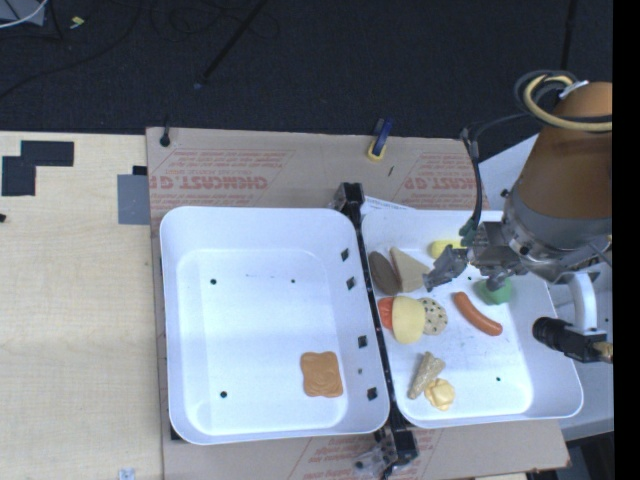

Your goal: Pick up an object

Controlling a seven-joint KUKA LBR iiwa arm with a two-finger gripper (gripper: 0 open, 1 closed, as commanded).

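Note:
My gripper (446,267) hangs low over the middle of the right bin (560,393), with nothing seen in it. Just left of it lie a beige wedge (407,267) and a brown oval piece (383,271). Below it sit a yellow round piece (407,320) and a speckled cookie (434,315). A red sausage (477,313) lies to its lower right, and a green piece (493,290) is partly hidden under the wrist. A small yellow piece (443,249) shows just above the gripper.
A tan corn-like piece (426,372) and a yellow lump (439,395) lie near the right bin's front. The left bin (190,298) holds an orange-brown toast-shaped piece (321,374). A black divider (362,308) runs between the bins.

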